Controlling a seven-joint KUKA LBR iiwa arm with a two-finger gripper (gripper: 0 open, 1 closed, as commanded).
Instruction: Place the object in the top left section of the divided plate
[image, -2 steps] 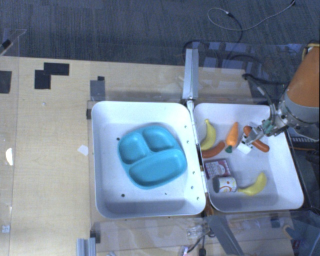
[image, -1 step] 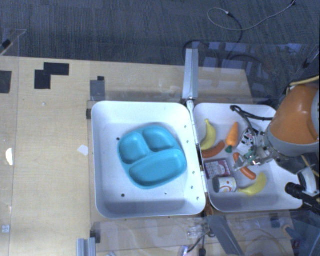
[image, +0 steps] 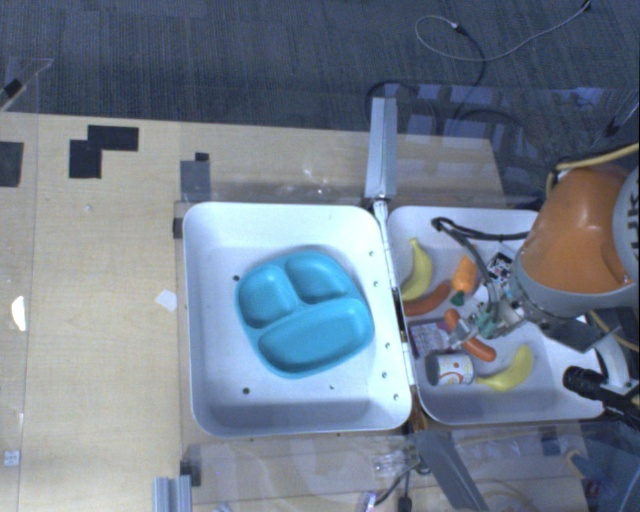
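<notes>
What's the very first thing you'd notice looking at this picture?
Probably the bright blue divided plate sitting in the middle of the left white bin. Next comes the arm's big orange band hanging over the right bin, where toy food lies jumbled: two bananas, a carrot and a small can.

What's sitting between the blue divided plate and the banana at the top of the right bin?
In the camera view, only white bin floor and the two bins' adjoining rims lie between the divided plate and that banana.

A blue divided plate (image: 303, 312) is set in the left bin (image: 215, 400). Right of that bin, the gripper (image: 488, 318) is lowered among bananas (image: 419, 270) and a can (image: 452, 368).
</notes>
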